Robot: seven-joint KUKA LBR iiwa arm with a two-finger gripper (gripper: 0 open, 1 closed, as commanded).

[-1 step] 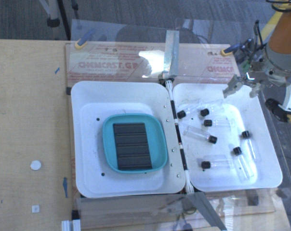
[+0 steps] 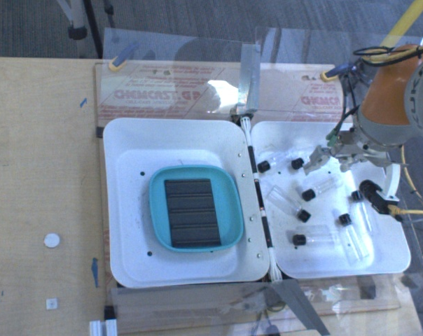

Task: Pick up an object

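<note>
Several clear vials with black caps lie scattered in the right bin (image 2: 390, 257), among them one (image 2: 321, 187) near the middle and one (image 2: 311, 239) toward the front. My gripper (image 2: 346, 155) hangs over the back right part of this bin, below the orange band of the arm (image 2: 388, 96). It is above the vials, and nothing is seen held in it. A teal tray (image 2: 159, 187) holding a dark ribbed block (image 2: 192, 213) sits in the left bin (image 2: 124, 145).
A clear plastic wall (image 2: 169, 93) with red lettering stands behind both bins. A divider ridge (image 2: 257, 194) separates the bins. Cables (image 2: 407, 212) trail off the arm at the right. The wooden bench (image 2: 36, 173) extends to the left.
</note>
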